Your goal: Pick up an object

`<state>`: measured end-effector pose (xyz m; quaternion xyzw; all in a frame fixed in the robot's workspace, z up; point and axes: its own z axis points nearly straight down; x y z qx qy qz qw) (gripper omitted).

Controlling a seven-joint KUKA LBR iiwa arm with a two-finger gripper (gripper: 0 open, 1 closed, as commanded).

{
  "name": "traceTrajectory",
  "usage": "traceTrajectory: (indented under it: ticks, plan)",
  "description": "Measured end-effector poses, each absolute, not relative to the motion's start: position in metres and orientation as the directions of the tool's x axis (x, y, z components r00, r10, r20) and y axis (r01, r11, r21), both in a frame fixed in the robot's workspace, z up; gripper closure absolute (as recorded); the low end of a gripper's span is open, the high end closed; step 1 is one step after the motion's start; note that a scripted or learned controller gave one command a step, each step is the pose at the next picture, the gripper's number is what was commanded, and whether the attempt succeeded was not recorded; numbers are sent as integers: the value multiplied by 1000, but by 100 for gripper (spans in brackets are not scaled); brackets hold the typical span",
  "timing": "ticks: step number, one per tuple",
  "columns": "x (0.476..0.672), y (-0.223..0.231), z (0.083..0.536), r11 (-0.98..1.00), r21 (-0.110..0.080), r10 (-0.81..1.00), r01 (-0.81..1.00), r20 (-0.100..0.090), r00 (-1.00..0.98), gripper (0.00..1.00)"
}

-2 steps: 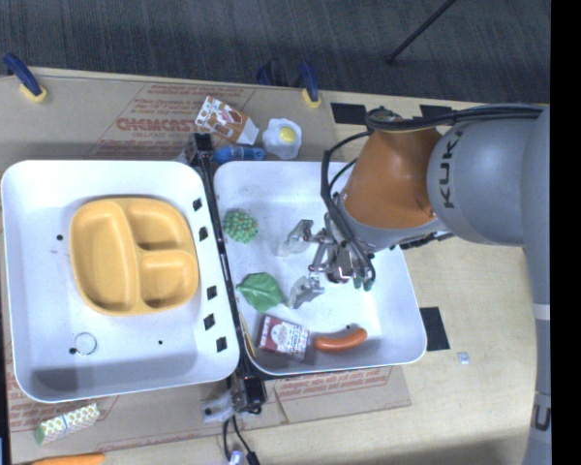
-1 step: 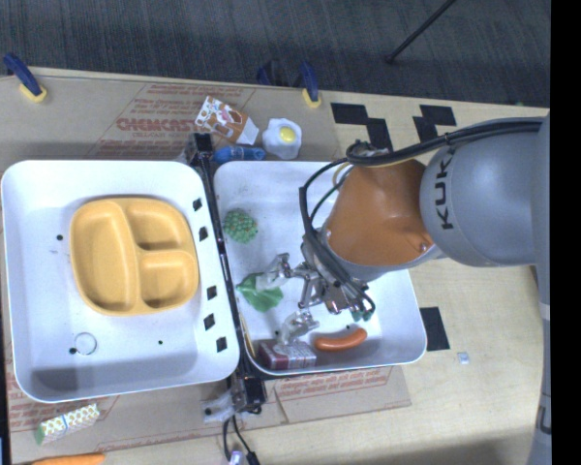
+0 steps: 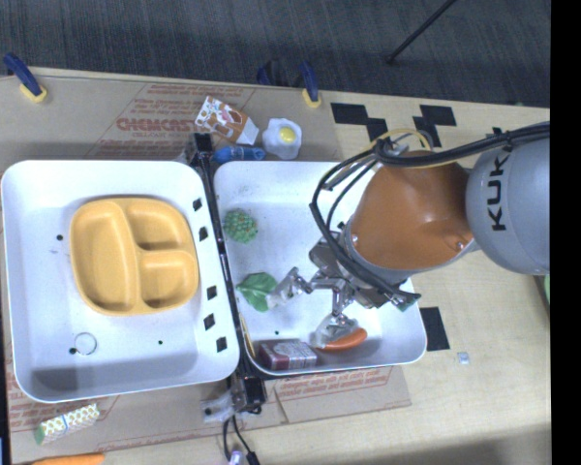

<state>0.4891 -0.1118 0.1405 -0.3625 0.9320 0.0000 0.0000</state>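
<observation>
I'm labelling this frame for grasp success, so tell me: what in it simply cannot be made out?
- Gripper: its metal parts blur together in the camera view; finger state unreadable.
- Orange, carrot-like object: partly covered by the gripper, so contact is unclear.
- Small box: print too small to read.
- Right bin: its right side is hidden under the arm's orange band.
- Wrapped item below the left bin: too small to identify.

Glossy yellow plastic tray (image 3: 136, 253); smooth white bins (image 3: 29, 260).
</observation>
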Motion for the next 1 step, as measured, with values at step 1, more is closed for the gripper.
traceTrajectory:
  ticks: [1]
  plan:
    - [494,-103,92,740,-2,-673,-673,-2,-740,0]
